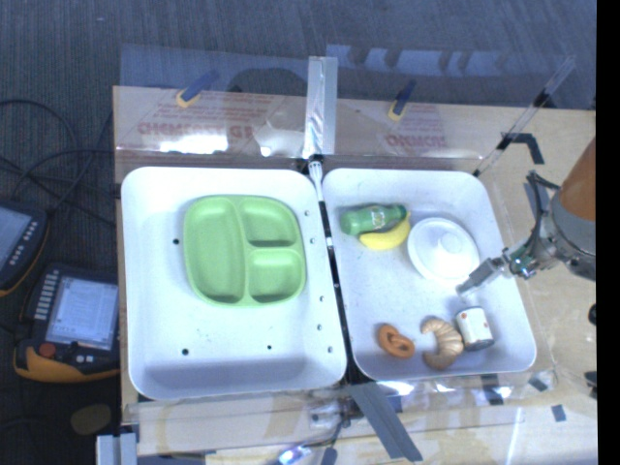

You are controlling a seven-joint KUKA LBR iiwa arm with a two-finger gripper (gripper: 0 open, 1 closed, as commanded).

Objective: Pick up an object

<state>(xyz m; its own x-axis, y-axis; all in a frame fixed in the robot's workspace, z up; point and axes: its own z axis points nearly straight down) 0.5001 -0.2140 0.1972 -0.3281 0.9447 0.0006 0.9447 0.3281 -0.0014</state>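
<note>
The right bin (504,223) holds several objects. A green bottle (368,219) lies at its back left, touching a yellow banana (385,237). A white round bowl (443,248) sits to their right. Along the front lie a brown pretzel (393,340), a croissant (444,341) and a small white can (474,326). My gripper (481,275) reaches in from the right, over the bin's right side. Its tip is just right of the bowl's front edge and above the can. Nothing shows in its grasp.
The left bin (155,347) holds a green divided plate (244,249). A metal divider (321,105) stands at the back between the bins. Cables and a handheld pendant (68,318) lie on the floor to the left. The arm (573,211) occupies the right edge.
</note>
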